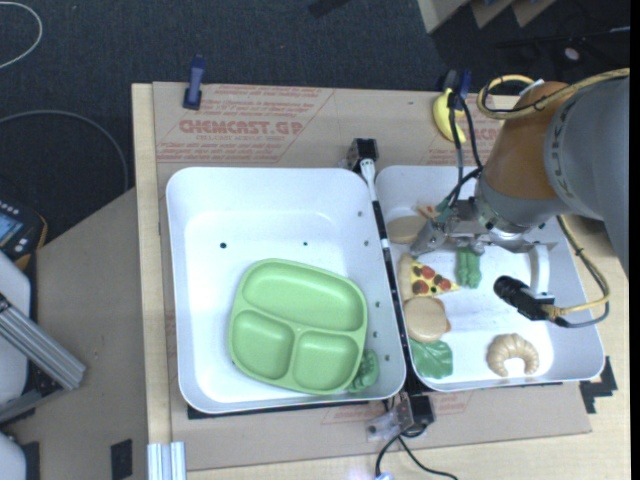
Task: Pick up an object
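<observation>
My gripper [447, 234] hangs low over the upper middle of the right bin [590, 320], below the arm's orange band [520, 158]. A green pickle-like piece [468, 268] lies just below and right of it, and a pizza slice [430, 280] lies just below it. A pale round piece [403, 230] sits to its left by the bin wall. Nearer the front lie a tan cookie [426, 318], a green leaf [433, 358] and a croissant [513, 354]. Nothing is visibly held.
The left bin [260, 218] holds a green divided plate [298, 326], with a small green scrap [365, 370] at its right corner. A black cable plug [520, 296] from the arm hangs over the right bin. A yellow object [445, 116] sits behind the bins.
</observation>
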Available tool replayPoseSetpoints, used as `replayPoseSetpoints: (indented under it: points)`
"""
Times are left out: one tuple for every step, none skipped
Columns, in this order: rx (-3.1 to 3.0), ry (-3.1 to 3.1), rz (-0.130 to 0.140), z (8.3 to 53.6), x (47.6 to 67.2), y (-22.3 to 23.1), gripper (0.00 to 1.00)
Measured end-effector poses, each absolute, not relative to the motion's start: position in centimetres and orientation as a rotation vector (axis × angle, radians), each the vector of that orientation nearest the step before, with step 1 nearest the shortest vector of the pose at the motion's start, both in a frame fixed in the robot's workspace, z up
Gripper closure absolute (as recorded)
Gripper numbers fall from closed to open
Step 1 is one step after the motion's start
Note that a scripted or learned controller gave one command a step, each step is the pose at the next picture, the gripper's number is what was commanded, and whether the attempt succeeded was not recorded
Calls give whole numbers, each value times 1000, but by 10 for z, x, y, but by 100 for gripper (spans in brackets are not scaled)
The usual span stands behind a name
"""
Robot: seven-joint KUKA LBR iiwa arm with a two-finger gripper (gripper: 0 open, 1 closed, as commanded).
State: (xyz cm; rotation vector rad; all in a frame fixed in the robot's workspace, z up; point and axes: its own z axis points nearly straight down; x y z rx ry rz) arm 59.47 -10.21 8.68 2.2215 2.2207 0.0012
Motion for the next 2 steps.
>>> replayPoseSetpoints:
  points:
    - [2227, 2221, -3, 85, 543, -114, 0]
    - [2227, 2223, -3, 85, 495, -92, 0]
